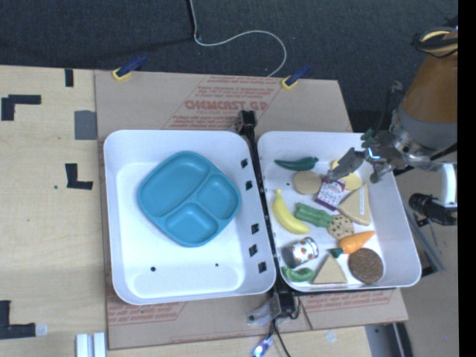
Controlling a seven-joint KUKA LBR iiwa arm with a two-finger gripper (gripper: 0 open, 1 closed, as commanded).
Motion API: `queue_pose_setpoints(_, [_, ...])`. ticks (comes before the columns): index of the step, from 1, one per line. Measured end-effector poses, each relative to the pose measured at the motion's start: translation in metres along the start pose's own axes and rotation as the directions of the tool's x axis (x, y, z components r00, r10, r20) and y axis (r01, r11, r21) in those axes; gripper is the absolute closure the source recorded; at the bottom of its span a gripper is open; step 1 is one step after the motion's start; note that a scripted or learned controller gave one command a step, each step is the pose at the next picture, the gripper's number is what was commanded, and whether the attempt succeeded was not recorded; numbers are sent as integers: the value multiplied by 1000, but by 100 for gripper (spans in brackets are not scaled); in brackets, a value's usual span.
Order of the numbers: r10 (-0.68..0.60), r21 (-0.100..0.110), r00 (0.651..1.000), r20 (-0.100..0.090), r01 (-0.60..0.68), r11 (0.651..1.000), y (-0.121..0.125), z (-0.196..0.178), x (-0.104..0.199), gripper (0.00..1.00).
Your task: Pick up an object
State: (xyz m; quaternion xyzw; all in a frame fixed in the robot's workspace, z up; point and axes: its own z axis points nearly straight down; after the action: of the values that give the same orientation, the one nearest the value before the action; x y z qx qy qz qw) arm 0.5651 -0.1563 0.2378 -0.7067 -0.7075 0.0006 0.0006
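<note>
At the near edge of the right bin [407, 233] lie a pale wedge [332, 271] and a round brown cookie [366, 265], both well below the end effector [358, 163] and nearest the viewer. Just left of them sit one small red-and-white can [301, 252] and one curled green piece [297, 274]. Above the cookie lies one orange carrot [357, 240], touching a speckled cracker [341, 225].

The end effector hangs over the far right part of this bin, its dark fingers pointing left and down; whether they are spread or closed cannot be told, and nothing is clearly seen between them. Just below and left of it lies one small purple-and-white packet [329, 193], its upper corner under the fingertips. Beside that, to the right, is a pale slice [358, 207]. To the left of the end effector are a tan round piece [305, 182] and one dark green pepper [296, 163]. Lower left lie one yellow banana [285, 213] and one green pod [312, 216], side by side.

Far to the left, the second bin [123, 199] holds one blue divided plate [189, 197] with three compartments. Both bins rest on a cardboard sheet [223, 103] on the table [44, 222].
</note>
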Motion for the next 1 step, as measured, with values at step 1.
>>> queue_pose_setpoints(1, [-2,9,1000,-4,2,1000,-44,65,58,0])
